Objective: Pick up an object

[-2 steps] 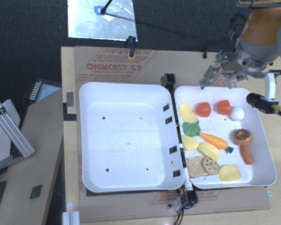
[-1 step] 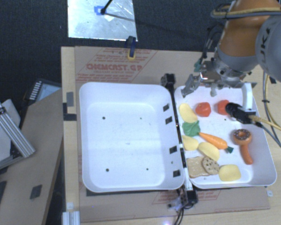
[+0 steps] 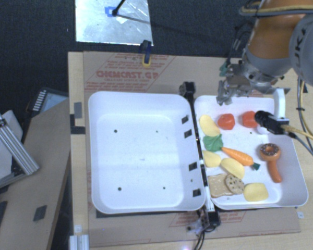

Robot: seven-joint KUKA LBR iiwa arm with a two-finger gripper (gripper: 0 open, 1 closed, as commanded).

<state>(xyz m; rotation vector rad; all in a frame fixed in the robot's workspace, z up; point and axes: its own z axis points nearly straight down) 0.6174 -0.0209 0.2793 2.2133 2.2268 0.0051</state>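
My gripper (image 3: 225, 98) hangs over the far edge of the right bin (image 3: 295, 191), open with nothing between its fingers. Just in front of it lie two red pieces (image 3: 226, 121) (image 3: 249, 119) and a yellow piece (image 3: 209, 125). Further forward are a green leaf (image 3: 213, 142), an orange carrot (image 3: 238, 155), a chocolate donut (image 3: 269, 150) on an orange sausage (image 3: 275, 172), more yellow pieces (image 3: 232, 167) (image 3: 255, 191), a bread slice (image 3: 216, 185) and a cookie (image 3: 233, 183).
The left bin (image 3: 141, 150) sits beside the right one, with a black hinge strip (image 3: 195, 145) between them. A silver sheet (image 3: 113, 13) lies beyond the bench. A metal frame (image 3: 10, 145) stands at the left.
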